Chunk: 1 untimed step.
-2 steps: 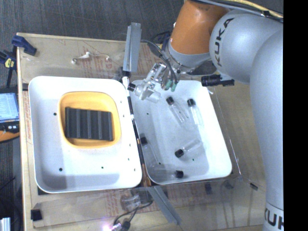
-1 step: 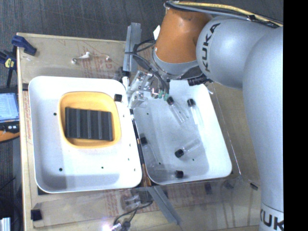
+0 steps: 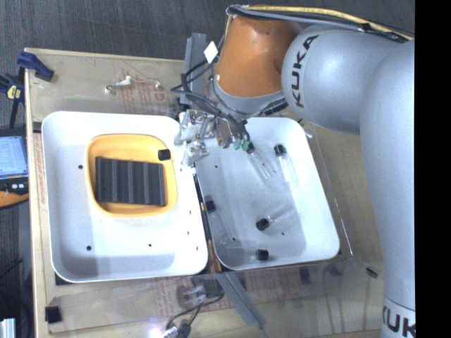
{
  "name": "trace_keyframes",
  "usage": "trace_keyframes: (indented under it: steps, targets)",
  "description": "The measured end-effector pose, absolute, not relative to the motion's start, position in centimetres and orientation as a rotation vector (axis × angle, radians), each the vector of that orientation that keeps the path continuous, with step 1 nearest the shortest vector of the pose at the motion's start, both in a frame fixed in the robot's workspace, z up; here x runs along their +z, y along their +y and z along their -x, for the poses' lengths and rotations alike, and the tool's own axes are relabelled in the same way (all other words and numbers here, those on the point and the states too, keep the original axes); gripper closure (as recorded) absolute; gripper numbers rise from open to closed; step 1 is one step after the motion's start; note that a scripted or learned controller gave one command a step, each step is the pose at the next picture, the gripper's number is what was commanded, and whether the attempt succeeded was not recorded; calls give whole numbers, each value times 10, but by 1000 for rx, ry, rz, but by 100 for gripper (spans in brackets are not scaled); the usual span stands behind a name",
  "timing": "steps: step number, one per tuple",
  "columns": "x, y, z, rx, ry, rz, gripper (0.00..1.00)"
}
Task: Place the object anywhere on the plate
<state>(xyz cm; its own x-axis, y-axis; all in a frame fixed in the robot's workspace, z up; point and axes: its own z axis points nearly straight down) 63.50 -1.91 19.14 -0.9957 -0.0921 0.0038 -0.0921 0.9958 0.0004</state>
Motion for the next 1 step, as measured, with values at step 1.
trace_keyframes:
  steps: [1]
  targets:
    - [192,-20,-635,0,-3135,-143,0]
